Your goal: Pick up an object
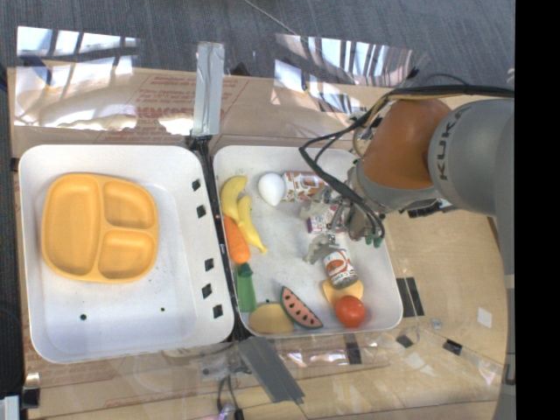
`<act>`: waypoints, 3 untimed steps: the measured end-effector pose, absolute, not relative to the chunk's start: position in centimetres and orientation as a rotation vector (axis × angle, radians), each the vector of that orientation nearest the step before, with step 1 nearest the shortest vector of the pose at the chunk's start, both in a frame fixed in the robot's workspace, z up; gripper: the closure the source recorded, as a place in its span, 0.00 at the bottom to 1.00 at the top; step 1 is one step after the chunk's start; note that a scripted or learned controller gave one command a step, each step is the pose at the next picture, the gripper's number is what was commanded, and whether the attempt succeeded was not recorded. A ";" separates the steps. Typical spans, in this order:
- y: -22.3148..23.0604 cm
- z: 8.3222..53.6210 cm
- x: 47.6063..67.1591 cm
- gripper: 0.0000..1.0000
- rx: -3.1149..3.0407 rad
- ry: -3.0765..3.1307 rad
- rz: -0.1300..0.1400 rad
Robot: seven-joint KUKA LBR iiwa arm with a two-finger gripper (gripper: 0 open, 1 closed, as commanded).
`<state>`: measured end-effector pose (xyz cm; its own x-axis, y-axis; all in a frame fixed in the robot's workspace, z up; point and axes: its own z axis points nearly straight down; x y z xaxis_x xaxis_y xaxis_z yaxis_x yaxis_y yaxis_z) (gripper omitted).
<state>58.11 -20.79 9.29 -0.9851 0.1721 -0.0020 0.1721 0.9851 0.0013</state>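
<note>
white, the 2 bins sit side by side: the left bin (52, 322) holds a yellow divided plate (100, 227). the right bin (385, 269) holds bananas (238, 208), a carrot (237, 242), an egg (271, 189), a watermelon slice (300, 308), a tomato (350, 311) and a small can (339, 268). the gripper (330, 233) hangs at frame centre-right, just above the can; whether its jaws are apart or together, i cannot tell.

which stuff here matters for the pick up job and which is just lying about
Job: tool over the right bin; can just below it; banana, carrot, egg, watermelon slice, tomato.

Lying about: orange divided plate in the left bin; cardboard under the bins.
</note>
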 end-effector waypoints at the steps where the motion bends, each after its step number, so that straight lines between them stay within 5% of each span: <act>1: -20.7 9.3 53.9 0.00 0.377 3.116 0.002; 3: -20.8 9.3 50.1 0.00 0.208 3.133 0.001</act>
